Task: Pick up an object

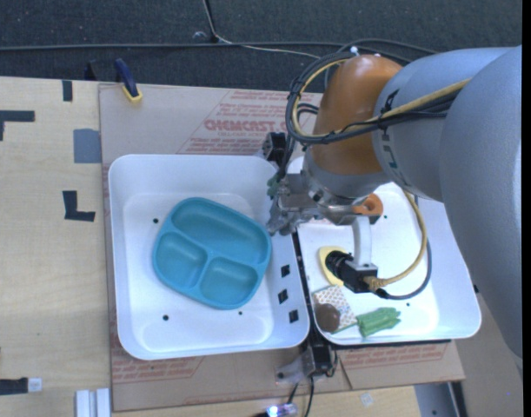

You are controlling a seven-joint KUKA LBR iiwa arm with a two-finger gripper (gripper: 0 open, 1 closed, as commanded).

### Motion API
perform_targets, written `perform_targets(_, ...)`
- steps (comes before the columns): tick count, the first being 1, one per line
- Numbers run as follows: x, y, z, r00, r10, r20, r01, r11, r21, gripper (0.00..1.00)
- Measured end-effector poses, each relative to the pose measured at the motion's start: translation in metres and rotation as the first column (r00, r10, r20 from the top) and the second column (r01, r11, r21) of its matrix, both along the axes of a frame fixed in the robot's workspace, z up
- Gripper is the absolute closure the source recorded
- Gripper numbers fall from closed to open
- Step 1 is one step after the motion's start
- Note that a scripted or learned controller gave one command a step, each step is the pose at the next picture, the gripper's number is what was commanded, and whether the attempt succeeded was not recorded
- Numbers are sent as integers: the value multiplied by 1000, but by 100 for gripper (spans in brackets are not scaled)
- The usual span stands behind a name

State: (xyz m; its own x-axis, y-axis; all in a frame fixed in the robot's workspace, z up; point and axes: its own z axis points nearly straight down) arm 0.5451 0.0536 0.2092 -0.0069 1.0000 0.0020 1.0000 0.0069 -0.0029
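Arm over the right bin, nothing visibly held.
I can't tell the gripper [287, 211] state; blue three-compartment plastic plate [211, 252] sits in left white bin [130, 233].

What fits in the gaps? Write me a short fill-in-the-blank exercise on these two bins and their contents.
1. The blue divided plate lies in the ____ bin.
2. That plate has ____ compartments.
3. The green object lies in the ____ bin.
4. The band above the arm's wrist is ____.

Missing words: left; three; right; orange
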Motion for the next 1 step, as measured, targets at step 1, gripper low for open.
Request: perform_targets(1,-14,45,10,1000,0,1,0,1000,-1,100)
